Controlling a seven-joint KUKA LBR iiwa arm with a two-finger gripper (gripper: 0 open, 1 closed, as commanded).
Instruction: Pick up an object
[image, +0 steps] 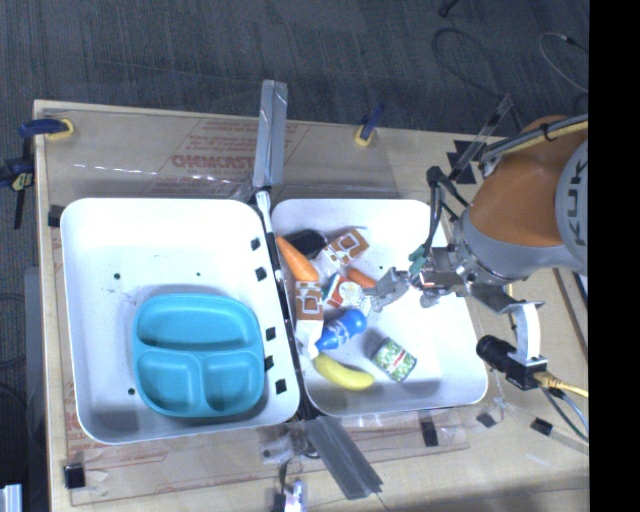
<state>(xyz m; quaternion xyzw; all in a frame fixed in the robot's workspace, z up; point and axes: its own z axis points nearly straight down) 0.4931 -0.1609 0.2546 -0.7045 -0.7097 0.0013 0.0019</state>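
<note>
Nearest the camera, along the front of the right bin (455, 385), a banana (343, 372) lies flat with a small green can (393, 359) on its side just beside it. Both are free of the pile, so I judge either the easiest thing to lift.

Just behind them, a blue and white bottle (341, 329) leans toward the divider between the bins, touching the clutter above it. That clutter is packed against the divider wall: a carrot (297, 258), patterned cartons (347, 245) and a dark item at the back. I judge a grasp there likely to foul on neighbours.

The left bin (85, 300) carries a blue compartment tray (200, 352), set toward its front and well apart from my work.

My gripper (392, 287) reaches in from the right over the middle of the right bin, near the red and white packet (350, 291) at the pile's edge. I cannot tell whether my jaws are apart or together; nothing is seen between them, so I report no hold.

The counter (150, 150) beyond is bare board with clamps at its edge.
</note>
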